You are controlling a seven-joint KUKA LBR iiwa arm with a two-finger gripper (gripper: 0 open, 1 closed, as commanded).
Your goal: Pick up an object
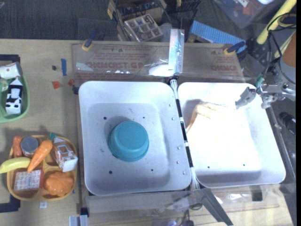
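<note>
End effector [251, 95] work comes first: it sits at the upper right of the frame, over the far right corner of the right bin [235, 173], and whether it is released or clenched I cannot tell, since the metal parts there are small and washed out by glare; nothing shows between them. Just to its left, inside the same bin near the upper left part of its floor, lies a pale tan object [203, 113], flat and hard to identify against the bright white surface. It is near the end effector but apart from it. Further left, across the divider where the two bins meet, the left bin [94, 98] holds a teal bowl [129, 141] turned upside down, roughly in the middle of the floor. Beyond the bins, at the lower left of the frame, a yellow tray [70, 145] on the wooden worktop [37, 60] carries toy food, among it a carrot [40, 155] and a banana [14, 164], and a green dish [23, 108] sits at the left edge above it. As for progress, I judge the pick not yet made: both candidate objects rest on bin floors, and the descent, the closing on an object and the lift are all left to do.
</note>
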